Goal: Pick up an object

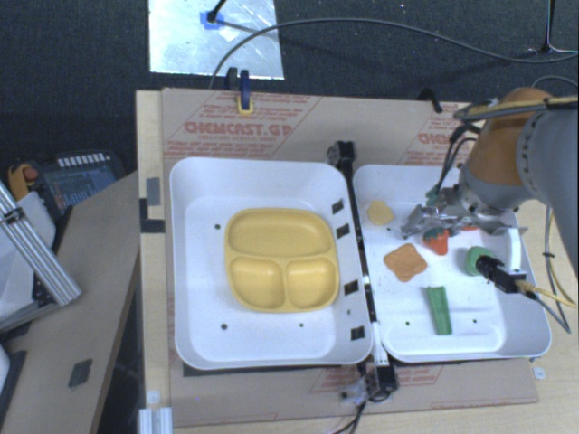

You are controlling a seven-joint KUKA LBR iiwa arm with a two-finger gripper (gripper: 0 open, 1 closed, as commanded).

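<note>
1. Even, fairly bright overhead light; the two white bins (pixel 271 351) come close to washing out.
2. Shadows are soft and short, hugging the yellow tray (pixel 280 259).
3. The foil sheet (pixel 214 23) up top throws back patchy glare.
4. The dark floor (pixel 72 61) looks grainy; focus is slightly soft overall.

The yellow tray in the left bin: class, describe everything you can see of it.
The yellow tray is a rounded, plastic-looking dish with three compartments: one wide section at the far side and two smaller ones at the near side. It lies flat, roughly centred on the floor of the left bin, with nothing in its compartments.
</note>
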